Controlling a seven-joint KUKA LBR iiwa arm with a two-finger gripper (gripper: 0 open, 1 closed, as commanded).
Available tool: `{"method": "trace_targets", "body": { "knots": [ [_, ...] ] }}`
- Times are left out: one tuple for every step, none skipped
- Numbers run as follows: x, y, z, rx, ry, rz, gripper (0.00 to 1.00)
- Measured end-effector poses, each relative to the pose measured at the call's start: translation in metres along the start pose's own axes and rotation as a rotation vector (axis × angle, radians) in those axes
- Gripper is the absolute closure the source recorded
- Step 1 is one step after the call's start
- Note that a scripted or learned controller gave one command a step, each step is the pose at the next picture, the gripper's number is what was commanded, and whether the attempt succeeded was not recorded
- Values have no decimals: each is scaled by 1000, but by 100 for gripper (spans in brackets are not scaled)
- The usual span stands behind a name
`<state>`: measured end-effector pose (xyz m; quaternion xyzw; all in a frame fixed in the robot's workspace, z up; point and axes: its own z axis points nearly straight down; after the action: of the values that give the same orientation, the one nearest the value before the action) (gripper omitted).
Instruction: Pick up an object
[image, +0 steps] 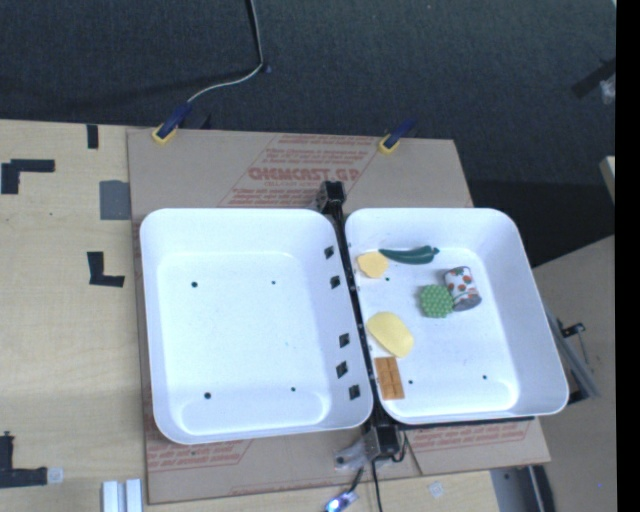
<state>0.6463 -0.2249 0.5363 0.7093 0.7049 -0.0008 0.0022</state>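
Note:
The right bin (500, 400) holds several small objects. A dark green pepper-like piece (410, 254) lies near its back. Beside it sits a small yellow piece (372, 265). A green round knobbly object (435, 301) touches a white and red patterned object (461, 287). A larger yellow oval (389, 334) lies at the left side, and an orange-brown flat block (388, 378) rests near the front left corner.
The left bin (170, 300) stands next to the right one, joined by a black clip strip (343, 300). Both rest on a cardboard sheet (300, 170) on the wooden bench. A cable (250, 60) runs across the dark floor behind.

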Motion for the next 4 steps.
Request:
{"method": "trace_targets", "body": {
  "knots": [
    [7,-11,182,20,9,-5,100],
    [3,18,8,-17,-3,-10,100],
    [1,-68,122,15,8,-3,100],
    [1,-52,12,-10,-1,-9,100]
  ]
}}
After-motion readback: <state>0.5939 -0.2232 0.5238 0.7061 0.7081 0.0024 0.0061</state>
